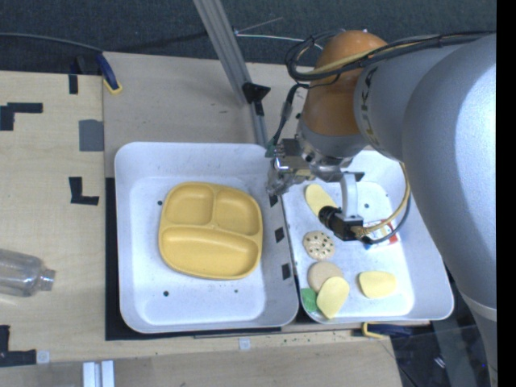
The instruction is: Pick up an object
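- The claw (pixel 278 176) hangs over the top left corner of the right bin (pixel 423 268), close to the wall between the two bins.
- I cannot tell if the claw is open or closed, and I see nothing in it.
- A long yellow piece (pixel 318 196) lies just beside the claw.
- A cookie (pixel 318 244) lies below that piece.
- A tan round piece (pixel 322 272) touches a pale yellow piece (pixel 334 296) near the bottom edge.
- A yellow lump (pixel 376 284) sits near them.
- A yellow plate (pixel 211 230) lies in the left bin (pixel 145 297).
- A clear bottle (pixel 20 272) lies on the table (pixel 48 151).
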